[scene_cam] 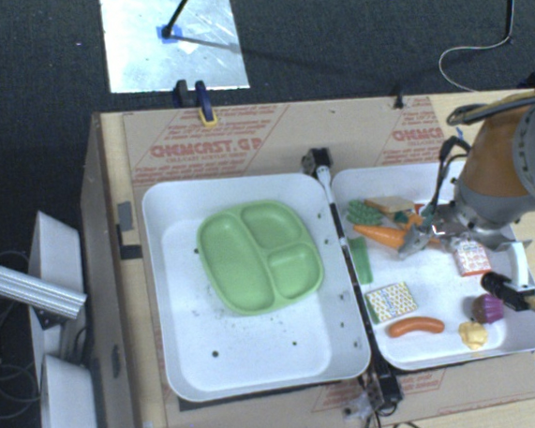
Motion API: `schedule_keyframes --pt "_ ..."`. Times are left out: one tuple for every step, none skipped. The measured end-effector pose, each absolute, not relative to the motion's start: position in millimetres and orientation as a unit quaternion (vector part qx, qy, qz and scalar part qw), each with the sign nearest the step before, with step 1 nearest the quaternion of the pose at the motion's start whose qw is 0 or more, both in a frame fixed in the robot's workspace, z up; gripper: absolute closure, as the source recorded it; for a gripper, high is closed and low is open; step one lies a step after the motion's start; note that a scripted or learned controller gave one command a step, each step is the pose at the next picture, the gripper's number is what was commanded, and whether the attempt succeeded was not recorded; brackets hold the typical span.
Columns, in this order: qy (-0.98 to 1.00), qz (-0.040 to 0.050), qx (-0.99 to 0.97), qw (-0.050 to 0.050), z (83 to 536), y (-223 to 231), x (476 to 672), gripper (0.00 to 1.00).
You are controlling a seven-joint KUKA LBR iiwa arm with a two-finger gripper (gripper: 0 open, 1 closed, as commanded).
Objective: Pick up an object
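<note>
The grey arm with the orange band (492, 154) reached in from the right over the right-hand shallow white bin (434, 277). The two-finger gripper (419, 238) was positioned low in the far half of that bin. Whether the gripper was open or closed could not be determined, and no object was seen held in it.

Contents of the right-hand bin:
- An orange toy carrot (380, 234) lay just to the left of the gripper, close to it; contact could not be confirmed.
- A green leafy toy piece (360, 212) lay just beyond the carrot, near the far left corner.
- A flat green stick (361, 261) lay along the left wall, beside the carrot.
- A square card with a chequered pattern (391, 300) lay near the centre.
- A reddish-orange toy sausage (415, 327) lay near the front wall, just in front of the card.
- A small red-and-white packet (471, 257) lay to the right of the gripper.
- A purple rounded object (488, 308) and a yellow lump (473, 333) lay close together in the front right corner.

The left-hand shallow white bin (192, 357) held a pale green divided plastic plate (257, 256), set flat near its centre.
</note>
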State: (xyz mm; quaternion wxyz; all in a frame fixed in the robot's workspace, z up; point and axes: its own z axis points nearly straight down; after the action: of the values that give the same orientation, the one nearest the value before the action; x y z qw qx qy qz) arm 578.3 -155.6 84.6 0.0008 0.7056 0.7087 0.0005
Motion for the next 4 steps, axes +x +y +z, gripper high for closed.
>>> schedule_keyframes --pt "0.71 0.0009 0.705 0.001 95 -156 578.6 1.0" --pt "0.71 0.0009 0.705 0.001 95 -156 578.7 0.0" --pt "0.707 -0.0011 0.707 0.009 91 -158 630.2 0.0" --pt "0.709 -0.0007 0.705 0.002 97 -153 629.0 1.0"
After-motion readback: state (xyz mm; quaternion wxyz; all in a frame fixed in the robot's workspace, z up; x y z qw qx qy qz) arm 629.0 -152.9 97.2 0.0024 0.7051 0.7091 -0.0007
